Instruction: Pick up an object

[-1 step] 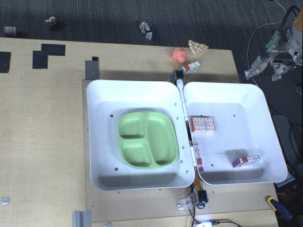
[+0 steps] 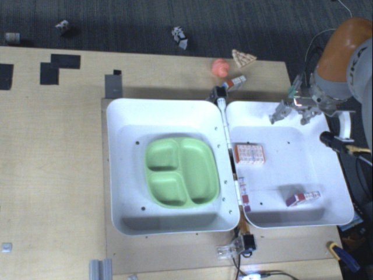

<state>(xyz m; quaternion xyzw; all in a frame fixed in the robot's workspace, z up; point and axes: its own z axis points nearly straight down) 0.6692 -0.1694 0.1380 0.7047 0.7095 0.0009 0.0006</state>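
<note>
While the gripper (image 2: 294, 114) hangs with jaws apart and nothing between them: small carton (image 2: 249, 154), below and left of jaws, right bin (image 2: 332, 185); likely light, stiff; grasp across short sides

My arm (image 2: 349, 45) is grey with an orange band. Below me, two white plastic bins (image 2: 122, 174) sit on a pale tan wooden desk (image 2: 52, 174). The left one holds a light green three-compartment tray (image 2: 182, 171); the right, a pink-and-white patterned packet (image 2: 249, 154) and a small red-and-white tube (image 2: 302, 198).
</note>
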